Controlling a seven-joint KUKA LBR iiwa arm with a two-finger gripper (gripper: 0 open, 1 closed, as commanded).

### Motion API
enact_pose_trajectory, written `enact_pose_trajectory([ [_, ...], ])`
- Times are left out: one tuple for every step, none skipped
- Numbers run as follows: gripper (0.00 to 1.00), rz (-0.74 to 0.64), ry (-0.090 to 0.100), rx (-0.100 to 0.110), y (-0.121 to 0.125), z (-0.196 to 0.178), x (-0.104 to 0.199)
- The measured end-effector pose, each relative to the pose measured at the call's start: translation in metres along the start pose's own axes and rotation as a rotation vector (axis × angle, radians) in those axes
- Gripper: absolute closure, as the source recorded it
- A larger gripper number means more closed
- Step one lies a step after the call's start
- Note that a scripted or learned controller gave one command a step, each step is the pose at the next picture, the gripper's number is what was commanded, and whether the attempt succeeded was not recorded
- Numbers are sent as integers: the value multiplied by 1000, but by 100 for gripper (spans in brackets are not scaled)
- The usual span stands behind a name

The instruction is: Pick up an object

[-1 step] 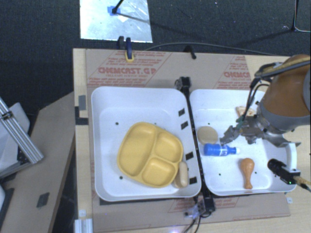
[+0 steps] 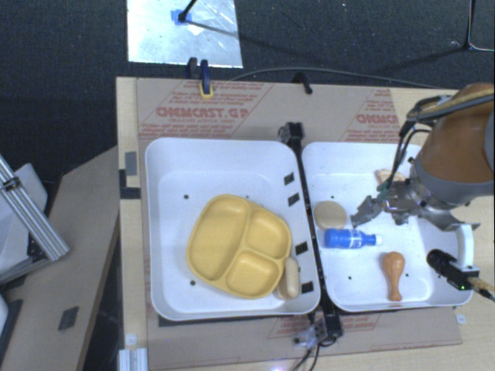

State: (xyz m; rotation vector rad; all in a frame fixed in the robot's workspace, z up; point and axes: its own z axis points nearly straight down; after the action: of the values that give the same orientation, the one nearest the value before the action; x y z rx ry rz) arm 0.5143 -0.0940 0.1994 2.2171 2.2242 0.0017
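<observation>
Hovering over the right bin (image 2: pixel 340 157), just above and right of the blue bottle (image 2: pixel 349 239).

Gripper (image 2: pixel 370 211) reaching in from the right, fingers slightly spread with nothing between them, tips aimed down-left toward the bottle's cap end. Bottle lying flat on the bin floor, long axis roughly left to right, blue body at left, pale cap at right, close below the fingertips and a shade left of them. Judged the nearest candidate: short drop needed, with jaws best set across the bottle's narrow width, not along its length. Tan round piece (image 2: pixel 330 213) touching or just beside the bottle's upper left, possibly crowding that side. Drumstick toy (image 2: pixel 394 272) lying below right, axis near upright, apart from the bottle. Yellow divided tray (image 2: pixel 236 246) in the left bin (image 2: pixel 178 168), well away.
</observation>
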Motion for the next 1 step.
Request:
enact_pose_trajectory([
  [0, 1, 1, 5, 5, 53, 9],
])
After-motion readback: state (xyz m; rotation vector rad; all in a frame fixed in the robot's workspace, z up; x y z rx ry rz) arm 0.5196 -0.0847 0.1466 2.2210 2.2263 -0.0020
